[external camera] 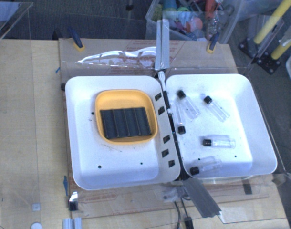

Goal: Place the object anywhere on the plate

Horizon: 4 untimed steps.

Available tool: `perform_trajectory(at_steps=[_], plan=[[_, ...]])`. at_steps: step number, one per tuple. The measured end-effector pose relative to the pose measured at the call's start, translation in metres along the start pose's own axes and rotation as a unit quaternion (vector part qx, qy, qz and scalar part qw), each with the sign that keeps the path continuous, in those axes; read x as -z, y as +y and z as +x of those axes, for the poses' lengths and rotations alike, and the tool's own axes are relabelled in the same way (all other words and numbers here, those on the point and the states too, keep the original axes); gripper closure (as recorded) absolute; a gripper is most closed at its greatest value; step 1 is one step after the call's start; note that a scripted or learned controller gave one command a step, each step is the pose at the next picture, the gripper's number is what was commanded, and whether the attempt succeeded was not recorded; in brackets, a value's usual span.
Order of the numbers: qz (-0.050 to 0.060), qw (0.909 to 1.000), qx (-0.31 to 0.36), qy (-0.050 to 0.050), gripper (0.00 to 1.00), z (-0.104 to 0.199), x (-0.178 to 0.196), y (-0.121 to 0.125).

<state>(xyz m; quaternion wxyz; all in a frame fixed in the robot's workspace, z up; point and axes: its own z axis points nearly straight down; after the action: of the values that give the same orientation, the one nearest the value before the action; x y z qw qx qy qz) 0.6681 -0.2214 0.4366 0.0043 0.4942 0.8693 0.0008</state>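
A: Largest first. Wooden bench [26,128], pale, seen from above at a slant. Two shallow white bins side by side on it, touching along the middle.

B: Left bin [83,166]?

A: Holds a yellow plate [103,99], squarish with rounded corners, set a little toward the far half. White floor bare around it, bar a few small dark specks.

B: And the task's thing?

A: A dark ribbed block [125,123], flat, rectangular, four or five grooves running front to back. It lies on the plate, wholly inside the rim, covering most of the near half of the plate's floor.

B: Right bin [260,151]?

A: Scattered clear vials with black caps, all lying down. One vial [216,109] toward the far side, another [218,141] near the centre, cap to the left, a third [205,166] by the near wall. More close to the shared wall; the count is hard to tell against the white.

B: Beyond the bins?

A: A clear tub [198,8] of mixed coloured items, off the bench's far edge.

B: Gripper state?

A: Cannot tell, wide or narrow.
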Motion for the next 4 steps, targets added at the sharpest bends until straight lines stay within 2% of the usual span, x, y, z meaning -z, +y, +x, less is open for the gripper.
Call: perform_trajectory(at_steps=[1,2,3,4], plan=[[0.0,0.9893,0.146,0.001,1.0,0.0,0.0,0.0],[0.0,0.9438,0.331,0.002,1.0,0.008,0.001,-0.015],[-0.001,0.8803,0.474,0.002,1.0,0.021,0.001,-0.038],[-0.001,0.8296,0.558,0.002,1.0,0.026,0.001,-0.044]])
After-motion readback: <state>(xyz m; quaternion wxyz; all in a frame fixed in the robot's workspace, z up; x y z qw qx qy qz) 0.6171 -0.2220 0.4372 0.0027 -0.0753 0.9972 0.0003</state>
